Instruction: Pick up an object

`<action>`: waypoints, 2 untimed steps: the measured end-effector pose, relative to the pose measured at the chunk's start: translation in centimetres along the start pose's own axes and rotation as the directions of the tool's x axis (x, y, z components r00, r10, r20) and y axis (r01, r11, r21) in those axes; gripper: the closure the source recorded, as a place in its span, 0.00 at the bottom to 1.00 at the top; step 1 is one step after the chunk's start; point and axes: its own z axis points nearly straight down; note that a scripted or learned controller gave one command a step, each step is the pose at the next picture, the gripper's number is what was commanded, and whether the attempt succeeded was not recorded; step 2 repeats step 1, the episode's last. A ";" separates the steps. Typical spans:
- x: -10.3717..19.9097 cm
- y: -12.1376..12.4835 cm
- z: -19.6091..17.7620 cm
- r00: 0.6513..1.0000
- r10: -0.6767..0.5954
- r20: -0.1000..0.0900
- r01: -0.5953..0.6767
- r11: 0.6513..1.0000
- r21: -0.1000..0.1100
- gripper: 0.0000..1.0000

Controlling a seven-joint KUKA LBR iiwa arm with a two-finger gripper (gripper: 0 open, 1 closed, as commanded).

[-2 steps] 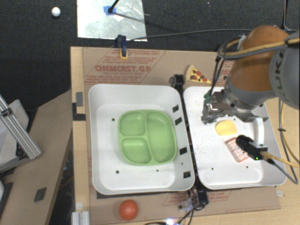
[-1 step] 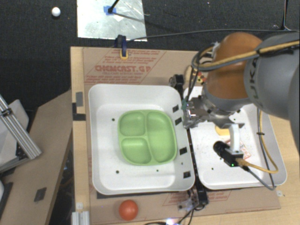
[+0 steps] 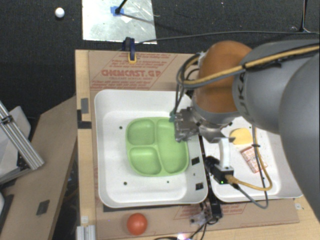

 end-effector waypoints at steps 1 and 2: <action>-0.3 0.1 -0.1 1.000 0.006 0.002 -0.006 1.000 -0.001 0.00; -0.3 0.1 -0.1 1.000 0.006 0.002 -0.006 1.000 -0.001 0.00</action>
